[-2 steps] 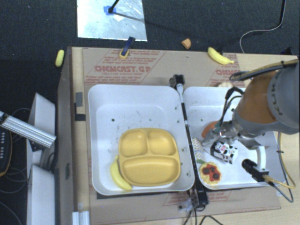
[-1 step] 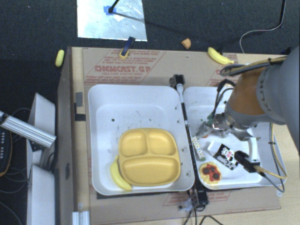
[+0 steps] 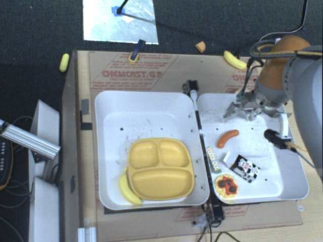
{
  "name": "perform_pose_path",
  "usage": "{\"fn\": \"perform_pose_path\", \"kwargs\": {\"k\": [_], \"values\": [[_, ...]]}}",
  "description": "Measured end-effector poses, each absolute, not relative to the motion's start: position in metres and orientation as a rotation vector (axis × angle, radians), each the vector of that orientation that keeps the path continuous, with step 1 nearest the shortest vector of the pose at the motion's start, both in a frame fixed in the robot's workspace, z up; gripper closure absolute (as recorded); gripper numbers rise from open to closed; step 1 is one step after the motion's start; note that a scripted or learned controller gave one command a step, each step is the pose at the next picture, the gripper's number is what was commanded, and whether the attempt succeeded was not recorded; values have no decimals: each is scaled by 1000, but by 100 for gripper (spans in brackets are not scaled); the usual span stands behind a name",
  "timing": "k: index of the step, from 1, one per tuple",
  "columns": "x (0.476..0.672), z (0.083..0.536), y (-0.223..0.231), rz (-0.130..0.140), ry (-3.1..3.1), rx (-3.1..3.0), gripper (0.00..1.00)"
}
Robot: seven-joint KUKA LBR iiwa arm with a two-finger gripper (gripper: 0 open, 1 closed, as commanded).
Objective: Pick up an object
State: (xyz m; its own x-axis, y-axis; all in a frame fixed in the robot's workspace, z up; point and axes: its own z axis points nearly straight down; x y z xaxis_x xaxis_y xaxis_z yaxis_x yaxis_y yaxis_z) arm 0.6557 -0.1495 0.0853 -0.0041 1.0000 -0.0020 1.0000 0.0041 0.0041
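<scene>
Picking from the right bin (image 3: 292, 183), sausage the likeliest target

Nearest the camera, a pizza toy (image 3: 226, 185) and cow-patterned piece (image 3: 246, 168) lie below the sausage (image 3: 227, 137); the sausage sits mid-bin, probably light, smooth plastic, best pinched across its middle. Beyond it, up and right, hangs the gripper (image 3: 246, 111), fingers spread apart, holding nothing

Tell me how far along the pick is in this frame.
Nothing looks picked yet. The gripper sits over the far part of the right bin, with nothing visible between its fingers. The toy sausage, the black-and-white toy and the small pizza lie on the bin floor. Reaching, closing on one and lifting all remain.
</scene>
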Motion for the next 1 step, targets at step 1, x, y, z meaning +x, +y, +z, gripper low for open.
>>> {"fn": "perform_pose_path", "kwargs": {"k": [1], "values": [[617,84,-82,3,2227,2214,0]]}}
